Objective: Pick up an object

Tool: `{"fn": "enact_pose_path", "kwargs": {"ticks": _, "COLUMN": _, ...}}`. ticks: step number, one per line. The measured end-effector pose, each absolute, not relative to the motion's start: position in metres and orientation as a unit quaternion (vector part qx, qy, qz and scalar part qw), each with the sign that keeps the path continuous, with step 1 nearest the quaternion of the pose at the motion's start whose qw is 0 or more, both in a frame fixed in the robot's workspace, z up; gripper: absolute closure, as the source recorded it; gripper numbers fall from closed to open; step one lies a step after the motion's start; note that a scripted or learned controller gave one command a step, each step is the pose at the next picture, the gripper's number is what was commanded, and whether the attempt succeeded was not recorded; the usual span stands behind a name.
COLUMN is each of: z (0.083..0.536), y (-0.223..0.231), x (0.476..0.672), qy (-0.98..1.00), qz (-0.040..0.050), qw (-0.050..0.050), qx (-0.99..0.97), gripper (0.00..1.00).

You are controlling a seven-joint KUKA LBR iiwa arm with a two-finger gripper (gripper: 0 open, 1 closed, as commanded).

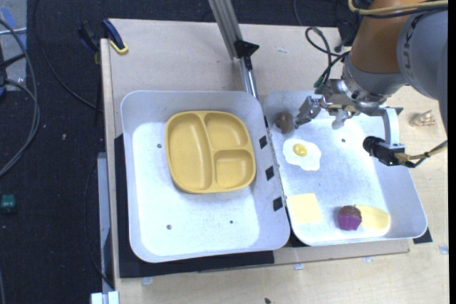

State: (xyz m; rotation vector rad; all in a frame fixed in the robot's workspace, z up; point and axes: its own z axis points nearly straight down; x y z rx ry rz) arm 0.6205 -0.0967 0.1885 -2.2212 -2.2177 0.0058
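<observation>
Overhead, my gripper hung with fingers spread, holding nothing (above right bin); best to centre on the brown lump before descending.

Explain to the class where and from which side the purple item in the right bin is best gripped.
Grip the purple item across its rounded middle, coming straight down from above. It sits low and compact on the bin floor, partly against a yellow piece, so its free left and upper flanks probably suit the end effector best.

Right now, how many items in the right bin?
5: brown lump at far-left corner, fried egg centre-left, cheese slice near-left, purple piece on yellow piece near edge. Arm may hide more.
</observation>
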Motion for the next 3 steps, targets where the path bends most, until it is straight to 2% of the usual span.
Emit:
{"fn": "enact_pose_path", "kwargs": {"ticks": 1, "z": 0.143, "y": -0.098, "x": 0.613, "qy": -0.707, "qz": 0.0018, "qw": 0.002, "qx": -0.708, "gripper": 0.0}}
{"fn": "enact_pose_path", "kwargs": {"ticks": 2, "z": 0.156, "y": -0.097, "x": 0.615, "qy": -0.707, "qz": -0.0002, "qw": -0.001, "qx": -0.708, "gripper": 1.0}}
{"fn": "enact_pose_path", "kwargs": {"ticks": 3, "z": 0.205, "y": -0.099, "x": 0.607, "qy": -0.707, "qz": -0.0015, "qw": -0.002, "qx": -0.708, "gripper": 1.0}}
